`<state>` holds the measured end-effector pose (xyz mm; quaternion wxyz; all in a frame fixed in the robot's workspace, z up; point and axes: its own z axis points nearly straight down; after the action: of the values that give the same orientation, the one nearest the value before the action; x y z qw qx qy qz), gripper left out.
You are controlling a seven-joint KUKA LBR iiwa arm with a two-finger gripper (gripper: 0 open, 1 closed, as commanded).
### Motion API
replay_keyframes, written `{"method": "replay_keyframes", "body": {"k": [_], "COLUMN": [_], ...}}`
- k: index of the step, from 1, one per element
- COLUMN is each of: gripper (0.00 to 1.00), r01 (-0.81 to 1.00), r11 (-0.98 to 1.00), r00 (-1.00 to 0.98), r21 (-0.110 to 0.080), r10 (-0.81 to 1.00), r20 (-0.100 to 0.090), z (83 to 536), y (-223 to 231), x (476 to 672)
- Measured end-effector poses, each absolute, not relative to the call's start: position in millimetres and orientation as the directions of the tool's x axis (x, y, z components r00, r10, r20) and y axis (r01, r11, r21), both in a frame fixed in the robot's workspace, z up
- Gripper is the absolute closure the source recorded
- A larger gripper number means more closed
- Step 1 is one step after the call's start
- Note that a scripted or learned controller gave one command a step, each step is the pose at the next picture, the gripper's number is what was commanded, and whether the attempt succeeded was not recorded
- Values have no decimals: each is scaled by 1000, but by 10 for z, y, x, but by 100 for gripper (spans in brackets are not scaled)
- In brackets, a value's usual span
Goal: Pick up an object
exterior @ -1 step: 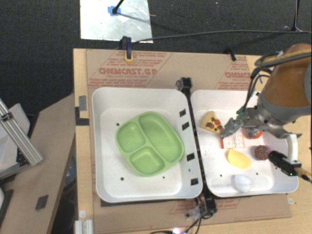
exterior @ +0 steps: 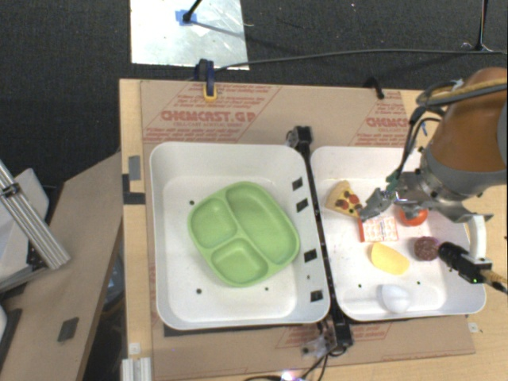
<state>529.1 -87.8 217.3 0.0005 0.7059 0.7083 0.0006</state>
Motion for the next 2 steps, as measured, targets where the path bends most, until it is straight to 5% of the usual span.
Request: {"method": "replay_keyframes", "body": {"k": [2], "gripper": [0], "r01": [1000], "r11": [1], "r00": [-1], "r21": [-3], "r10": [1000], "r20": [1], "z": [1113], "y": [-922], "x": [5285]}}
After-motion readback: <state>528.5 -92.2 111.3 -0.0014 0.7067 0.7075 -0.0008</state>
